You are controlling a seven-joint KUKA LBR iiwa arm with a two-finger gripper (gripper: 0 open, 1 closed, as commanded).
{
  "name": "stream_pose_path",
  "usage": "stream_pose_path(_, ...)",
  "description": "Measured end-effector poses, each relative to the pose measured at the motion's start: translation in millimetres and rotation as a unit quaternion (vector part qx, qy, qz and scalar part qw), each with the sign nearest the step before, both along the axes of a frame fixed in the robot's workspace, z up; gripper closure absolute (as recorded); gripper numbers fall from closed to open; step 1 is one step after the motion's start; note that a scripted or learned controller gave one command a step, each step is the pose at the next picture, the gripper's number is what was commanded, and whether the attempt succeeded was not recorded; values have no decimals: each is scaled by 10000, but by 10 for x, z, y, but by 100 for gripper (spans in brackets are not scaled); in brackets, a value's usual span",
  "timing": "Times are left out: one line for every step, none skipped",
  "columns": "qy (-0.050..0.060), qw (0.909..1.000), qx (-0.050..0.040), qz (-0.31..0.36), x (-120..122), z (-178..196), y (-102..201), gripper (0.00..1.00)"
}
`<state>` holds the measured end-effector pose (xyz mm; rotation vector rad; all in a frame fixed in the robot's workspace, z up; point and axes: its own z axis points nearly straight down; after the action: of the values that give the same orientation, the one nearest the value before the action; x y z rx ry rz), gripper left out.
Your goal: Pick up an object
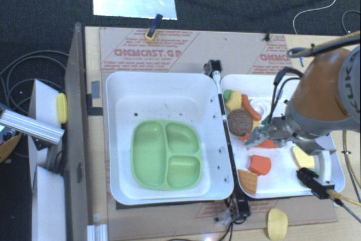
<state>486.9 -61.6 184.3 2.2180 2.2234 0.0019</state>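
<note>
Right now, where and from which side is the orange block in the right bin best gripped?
Probably across the orange block's two opposite flat sides, coming straight down from above. It lies flat on the right bin's floor, with bare floor around most of it; the waffle-like piece sits close at its lower left, so avoid closing on that corner.

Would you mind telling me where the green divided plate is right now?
The green divided plate lies in the left white bin, toward its front, left of the divider rail that separates it from the right bin's toy food.
</note>
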Motion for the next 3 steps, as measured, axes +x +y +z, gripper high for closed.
stream_pose_path(-25, 10000, 0, -8, 234, -976, -283, 0)
stream_pose_path(-12, 10000, -5, 11, 840, -996, -299, 0)
stream_pose_path(52, 10000, 5, 26, 1598, -985, -492, 0)
